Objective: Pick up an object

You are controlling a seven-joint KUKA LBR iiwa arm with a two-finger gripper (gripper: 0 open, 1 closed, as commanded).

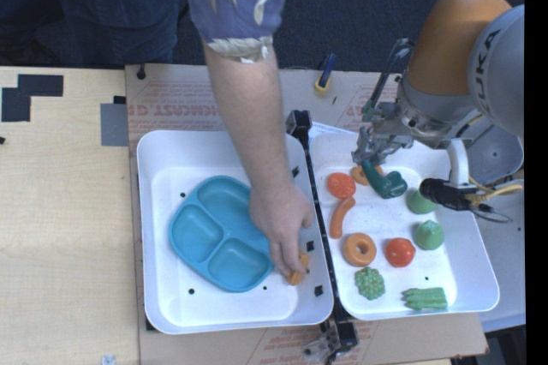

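**A person's hand in the left bin, the gripper low over the right bin**

In the left bin (163,183) a person's hand (282,239) covers part of the blue divided plate (214,239) and touches a small orange piece (296,276), mostly hidden under the fingers. In the right bin (479,269) the gripper (374,159) hangs at the far side. Its jaws are hard to make out, so I cannot tell how open they are. A teal object (390,183) lies directly under them, maybe touching. A red tomato (341,184) is just beside it on the left, and an orange ring (359,249) lies nearer the camera.
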